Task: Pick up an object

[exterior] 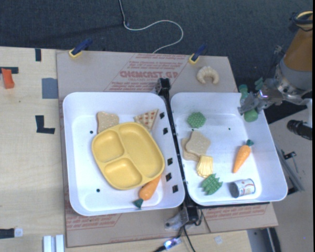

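Note:
The gripper hangs at the right bin's upper right rim, below the grey and orange wrist. A small green lump sits right at its tip; whether it is gripped is unclear. In the right bin lie a green knobbly ball, tan bread slices, a yellow ridged piece, a green leafy piece, a carrot and a small can.
The left bin holds a yellow divided plate, a toast slice, a waffle wedge and a second carrot. A beige croissant lies on the cardboard behind the right bin. A cable trails at the back.

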`<control>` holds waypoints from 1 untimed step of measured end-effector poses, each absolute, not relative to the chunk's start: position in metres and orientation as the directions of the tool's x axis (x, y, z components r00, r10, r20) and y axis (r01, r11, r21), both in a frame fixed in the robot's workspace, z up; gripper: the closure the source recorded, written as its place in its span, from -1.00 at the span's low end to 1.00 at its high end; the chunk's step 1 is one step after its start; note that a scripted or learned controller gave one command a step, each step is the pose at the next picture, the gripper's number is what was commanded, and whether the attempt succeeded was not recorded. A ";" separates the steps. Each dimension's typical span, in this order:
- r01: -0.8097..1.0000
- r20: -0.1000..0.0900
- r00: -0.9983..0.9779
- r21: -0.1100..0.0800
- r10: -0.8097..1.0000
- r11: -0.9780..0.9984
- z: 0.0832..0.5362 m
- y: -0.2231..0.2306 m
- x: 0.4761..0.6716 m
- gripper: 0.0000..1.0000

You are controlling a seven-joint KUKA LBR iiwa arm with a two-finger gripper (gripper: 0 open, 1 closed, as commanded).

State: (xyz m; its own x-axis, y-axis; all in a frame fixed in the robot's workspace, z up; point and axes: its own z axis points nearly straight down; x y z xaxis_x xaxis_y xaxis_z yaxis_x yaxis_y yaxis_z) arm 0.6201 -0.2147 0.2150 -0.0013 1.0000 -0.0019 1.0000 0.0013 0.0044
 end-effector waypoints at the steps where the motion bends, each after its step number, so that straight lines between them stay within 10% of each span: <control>1: 1.000 0.000 -0.001 0.000 1.000 0.001 0.225 -0.214 0.621 1.00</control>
